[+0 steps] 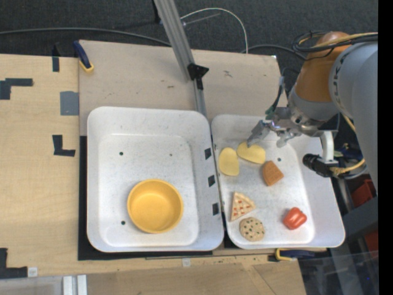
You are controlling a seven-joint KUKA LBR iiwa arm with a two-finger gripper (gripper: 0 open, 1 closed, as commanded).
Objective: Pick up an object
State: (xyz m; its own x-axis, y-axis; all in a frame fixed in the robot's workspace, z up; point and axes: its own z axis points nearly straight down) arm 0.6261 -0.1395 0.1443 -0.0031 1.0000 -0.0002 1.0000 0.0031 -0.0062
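Approach step: the gripper (268, 134) hovers, fingers spread and holding nothing, just above the far yellow chip-like piece (252, 153) in the right bin (322, 229). Next it must descend and pinch it.

Pretty clearly a robotics lab, not anyone's kitchen. The tabletop (37, 165) is bare plywood patched with bits of dark tape (61, 145), a blue-and-yellow clamp (83, 56) grips its far edge, and loose black cables (73, 32) trail over dark carpet behind it. Two shallow white bins (153, 128) sit side by side on a black mat, with a slanted metal pole (175, 26) rising behind them. The big grey-and-orange industrial arm (334, 72) comes in from the right (toy food in the bins, not real food).
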